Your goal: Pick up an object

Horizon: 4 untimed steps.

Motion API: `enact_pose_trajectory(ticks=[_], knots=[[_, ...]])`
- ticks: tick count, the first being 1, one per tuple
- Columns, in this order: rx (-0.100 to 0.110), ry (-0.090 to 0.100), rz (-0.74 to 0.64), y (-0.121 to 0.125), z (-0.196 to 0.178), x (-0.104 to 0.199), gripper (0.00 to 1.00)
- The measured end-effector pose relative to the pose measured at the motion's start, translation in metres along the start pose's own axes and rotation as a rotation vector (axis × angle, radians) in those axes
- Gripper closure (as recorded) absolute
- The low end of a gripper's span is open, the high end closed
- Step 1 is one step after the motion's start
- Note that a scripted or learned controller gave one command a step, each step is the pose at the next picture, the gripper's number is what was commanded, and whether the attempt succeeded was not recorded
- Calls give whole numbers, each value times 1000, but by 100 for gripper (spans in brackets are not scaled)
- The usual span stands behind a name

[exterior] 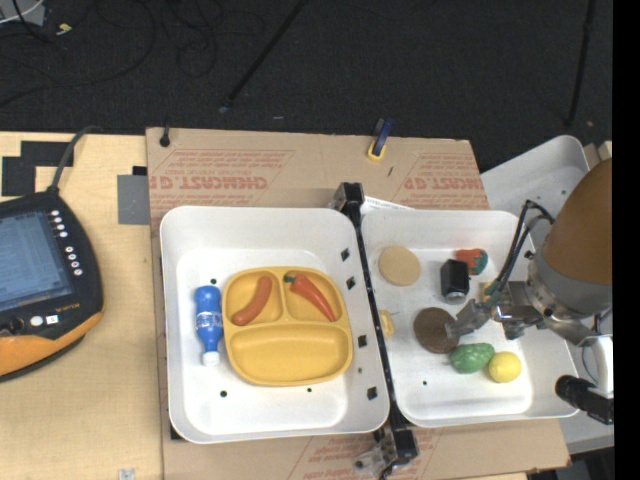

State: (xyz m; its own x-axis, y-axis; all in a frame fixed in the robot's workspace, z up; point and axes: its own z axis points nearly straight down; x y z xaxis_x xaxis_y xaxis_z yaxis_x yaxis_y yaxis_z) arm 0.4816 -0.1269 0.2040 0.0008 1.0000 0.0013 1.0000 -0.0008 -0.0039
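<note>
My gripper (474, 318) hangs low over the right bin (420, 393), reaching in from the right. Its tip is just above a green lumpy object (470, 358) and beside a dark brown disc (432, 330). A yellow lemon-like ball (505, 367) lies right of the green object. Farther back in the same bin are a tan disc (399, 265), a black cylinder (455, 279) and a small red and teal object (472, 259). I see nothing held in the gripper.
The left bin (190, 388) holds a yellow divided plate (290, 353) with a sausage (251, 300) and a red pepper (314, 295), plus a blue bottle (207, 320). A tablet controller (40, 273) lies at the far left on the bench.
</note>
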Motion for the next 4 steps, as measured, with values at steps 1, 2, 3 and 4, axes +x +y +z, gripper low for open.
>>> enact_pose_trajectory(ticks=[1,2,3,4], knots=[[-7,-4,-1,33,120,31,0],[-8,-4,11,33,103,26,100],[-6,5,-11,-7,12,144,100],[-19,1,-2,-5,-164,142,100]])
